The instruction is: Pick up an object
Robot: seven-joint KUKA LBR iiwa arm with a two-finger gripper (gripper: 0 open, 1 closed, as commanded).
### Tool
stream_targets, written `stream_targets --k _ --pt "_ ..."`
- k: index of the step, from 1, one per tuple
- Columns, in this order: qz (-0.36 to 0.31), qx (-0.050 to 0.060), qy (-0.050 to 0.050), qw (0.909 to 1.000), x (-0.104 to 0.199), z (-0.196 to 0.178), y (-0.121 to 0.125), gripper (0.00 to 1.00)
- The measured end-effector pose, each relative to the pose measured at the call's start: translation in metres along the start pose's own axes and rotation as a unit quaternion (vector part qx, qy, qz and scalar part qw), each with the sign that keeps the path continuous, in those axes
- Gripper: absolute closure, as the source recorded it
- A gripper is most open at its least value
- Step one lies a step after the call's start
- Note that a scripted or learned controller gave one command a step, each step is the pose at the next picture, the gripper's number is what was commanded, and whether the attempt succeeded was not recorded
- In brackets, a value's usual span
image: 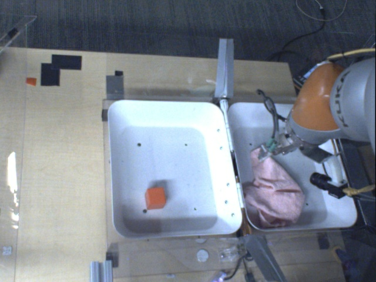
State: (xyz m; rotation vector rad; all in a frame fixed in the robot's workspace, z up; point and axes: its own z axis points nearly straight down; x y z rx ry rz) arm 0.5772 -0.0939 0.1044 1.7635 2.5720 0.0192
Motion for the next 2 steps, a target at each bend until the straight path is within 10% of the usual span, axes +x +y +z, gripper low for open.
stream_targets --k 1,2 --pt "-0.028 0.004 0.002 0.9996 -0.013 0.015 0.041 1.0" --pt "-0.052 0.005 0.004 0.9986 0.022 -0.093 0.096 1.0"
